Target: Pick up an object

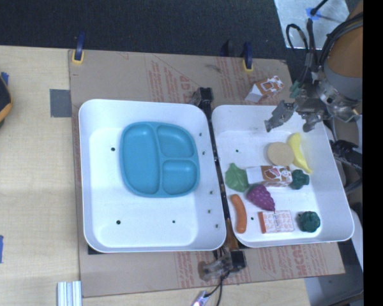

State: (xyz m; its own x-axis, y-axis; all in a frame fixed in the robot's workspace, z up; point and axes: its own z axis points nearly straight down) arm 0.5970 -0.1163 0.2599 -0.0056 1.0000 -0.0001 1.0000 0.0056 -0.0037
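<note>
A wooden bench carries a sheet of brown cardboard, and on it two shallow white bins sit side by side, their inner rims touching.

The left bin [96,171] holds a single thing: a blue plastic plate with three compartments [159,159], lying flat near the bin's middle.

The right bin [335,190] holds a scatter of toy food. Nearest the shared rim is a green leafy vegetable [237,177], and in front of it an orange sausage [240,213] lying lengthwise. Just right of these comes a bunch of purple grapes [261,197], with a small printed snack packet [276,174] touching it from behind. A red and white carton [276,222] lies flat near the front rim. Further back rests a tan round biscuit [280,153], with a yellow banana [299,152] beside it on the right. A small dark green piece [299,180] sits just below the banana's tip, and another dark green lump [308,221] sits near the front right corner. Outside the bin, on the cardboard behind it, lies another small printed packet [267,88].

The gripper [295,118] hangs over the back right part of the right bin, just behind the biscuit and banana. Its two fingers are spread apart and nothing sits between them.

As for progress, nothing is picked up yet: every toy lies in the bin. The reach looks under way, and the descent, the grasp and the lift all appear to remain. The banana and biscuit seem the likeliest targets, being closest.
</note>
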